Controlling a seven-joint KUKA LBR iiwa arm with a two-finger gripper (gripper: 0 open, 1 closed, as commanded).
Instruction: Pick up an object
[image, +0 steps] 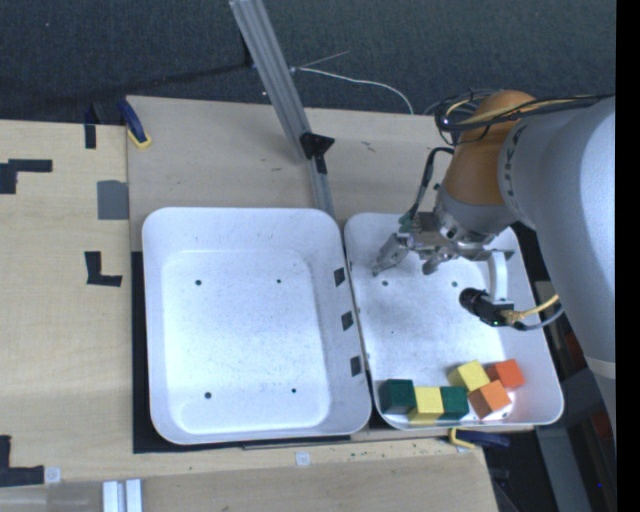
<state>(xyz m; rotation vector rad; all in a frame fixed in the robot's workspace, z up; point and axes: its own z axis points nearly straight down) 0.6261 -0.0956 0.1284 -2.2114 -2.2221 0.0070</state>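
I see the gripper (408, 257) hanging over the far part of the right bin (400, 320), with its two fingers spread apart and nothing between them. The arm (560, 170) comes in from the right, its orange band (478, 150) just above the wrist. The blocks sit well apart from the gripper, bunched along the near wall of that same bin: a dark green block (397, 394) at the left, a yellow block (428, 402) touching it, a second green block (455, 402), another yellow one (468, 376) behind, then two orange blocks (490, 398) at the right end (some of them tilted against each other). The left bin (245, 320) lies beside it, the rims touching.
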